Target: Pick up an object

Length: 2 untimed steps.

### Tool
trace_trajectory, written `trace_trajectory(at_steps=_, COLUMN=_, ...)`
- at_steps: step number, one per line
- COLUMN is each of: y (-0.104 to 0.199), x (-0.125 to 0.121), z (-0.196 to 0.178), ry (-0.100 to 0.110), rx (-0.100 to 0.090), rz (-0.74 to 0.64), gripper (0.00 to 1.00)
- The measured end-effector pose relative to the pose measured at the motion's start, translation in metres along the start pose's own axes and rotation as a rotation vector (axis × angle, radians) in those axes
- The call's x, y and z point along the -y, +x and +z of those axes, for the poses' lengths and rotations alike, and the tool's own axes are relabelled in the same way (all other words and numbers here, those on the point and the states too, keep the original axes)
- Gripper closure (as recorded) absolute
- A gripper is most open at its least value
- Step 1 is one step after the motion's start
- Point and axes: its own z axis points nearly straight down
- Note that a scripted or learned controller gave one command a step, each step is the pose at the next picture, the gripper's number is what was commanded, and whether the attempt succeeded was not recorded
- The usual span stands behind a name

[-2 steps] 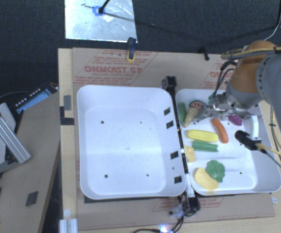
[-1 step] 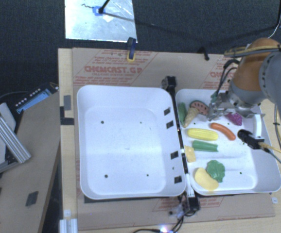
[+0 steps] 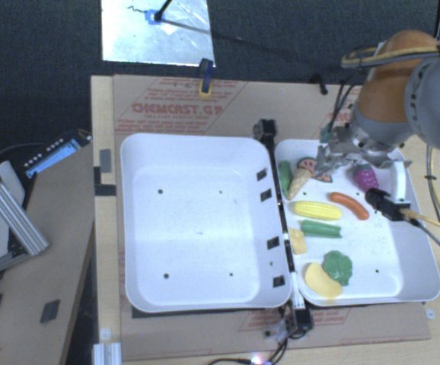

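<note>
The object for the pick could not be fixed with certainty, but the pale cone-shaped toy [image 3: 301, 179], near the back left corner of the right bin [image 3: 422, 268], was judged the likeliest candidate, since it lay just below the gripper [image 3: 325, 166].

In the camera view, the gripper was seen low over the back part of the right bin, with the arm [image 3: 395, 90] reaching in from the right. Whether it was open or closed could not be told, as the tips were small and blurred against the toys. Nothing was seen to be held.

Close by were a green pod [image 3: 285, 178] against the bin's left wall, a yellow corn cob [image 3: 317, 210], a purple piece [image 3: 365, 178] and an orange sausage [image 3: 349, 204]. Further forward lay a green bean [image 3: 320, 229], a green leafy piece [image 3: 338, 266] and a yellow piece [image 3: 320, 281]. The left bin [image 3: 197, 219] sat on the surface [image 3: 45, 242] beside it.

A failure was judged most likely from crowding: the cone touched or nearly touched its neighbours, so a closing grip might be blocked, or the cone pushed aside. Its tapered shape might also be squeezed out of the grip.
</note>
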Motion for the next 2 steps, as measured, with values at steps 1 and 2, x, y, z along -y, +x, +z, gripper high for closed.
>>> trace_trajectory(at_steps=1, y=-0.077, x=0.036, z=0.09, ry=0.016, rx=0.004, rz=0.015, gripper=1.0)
trace_trajectory(at_steps=2, y=-0.005, x=-0.01, z=0.088, ry=0.003, rx=0.0, rz=-0.001, gripper=1.0)
